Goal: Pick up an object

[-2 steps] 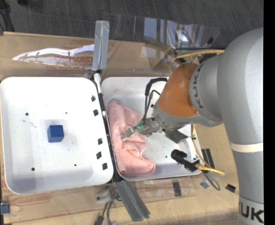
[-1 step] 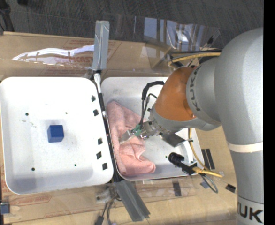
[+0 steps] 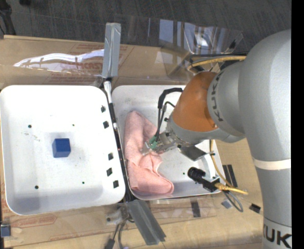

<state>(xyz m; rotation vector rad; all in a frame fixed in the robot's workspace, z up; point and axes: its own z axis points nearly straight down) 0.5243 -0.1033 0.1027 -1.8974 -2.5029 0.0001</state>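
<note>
A crumpled pink cloth lies along the left side of the right bin, stretching from its middle to its near edge. My gripper is down in that bin, its tip at the cloth's right edge about halfway along. The grey wrist and orange band hang over it and hide the fingers. A small blue cube sits alone in the left bin, a little left of that bin's middle.
The arm covers most of the right half of the right bin. A taped divider with black clips runs between the two bins. Cardboard and a clear plastic sheet lie behind the bins.
</note>
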